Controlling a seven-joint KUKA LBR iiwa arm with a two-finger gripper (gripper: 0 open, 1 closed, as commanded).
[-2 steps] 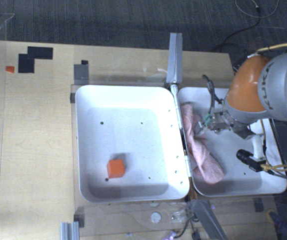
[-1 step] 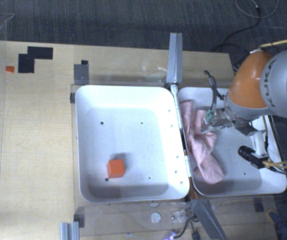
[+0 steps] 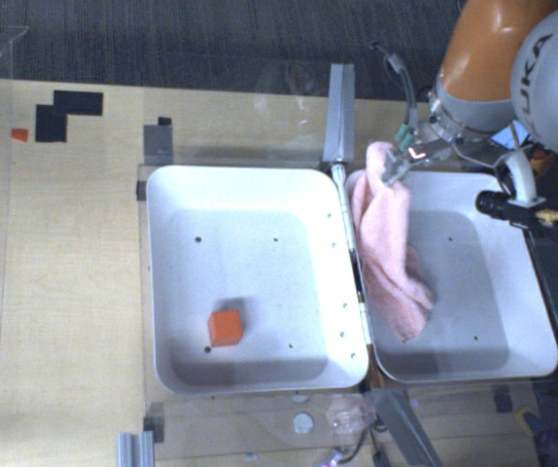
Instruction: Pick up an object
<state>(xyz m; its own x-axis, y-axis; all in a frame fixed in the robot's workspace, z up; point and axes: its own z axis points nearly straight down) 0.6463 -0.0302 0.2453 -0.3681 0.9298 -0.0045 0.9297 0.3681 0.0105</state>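
A pink cloth (image 3: 384,251) hangs from my gripper (image 3: 393,166) at the upper left corner of the right bin (image 3: 493,358). The fingers are shut on the cloth's top end. The cloth's lower part drapes down along the bin's left wall and trails onto the bin floor. An orange cube (image 3: 226,328) lies on the floor of the left bin (image 3: 250,212), toward its front left, well apart from the gripper.
A metal divider post (image 3: 337,115) stands behind the gap between the bins. Black markers (image 3: 63,113) and a small orange tag (image 3: 18,135) lie on the wooden bench at the far left. The arm's orange band (image 3: 493,37) fills the upper right.
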